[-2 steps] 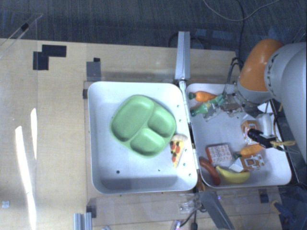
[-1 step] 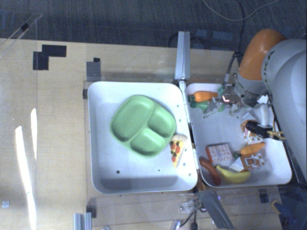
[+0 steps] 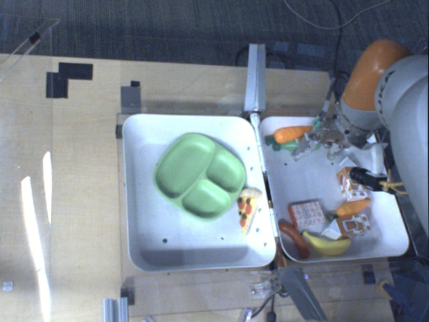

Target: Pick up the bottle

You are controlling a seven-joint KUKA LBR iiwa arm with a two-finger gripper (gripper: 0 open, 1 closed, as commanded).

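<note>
In the right bin, what looks like the bottle lies near the right wall, with an orange end and a white and orange label. My gripper hangs low over the bin's far left part, just right of an orange carrot. It is well apart from the bottle, which lies nearer the front and to the right. Nothing shows between the gripper and the bin floor.
A white and orange packet lies just behind the bottle. A waffle-patterned box, a red sausage and a banana crowd the right bin's front. The left bin holds a green divided plate and a pizza slice.
</note>
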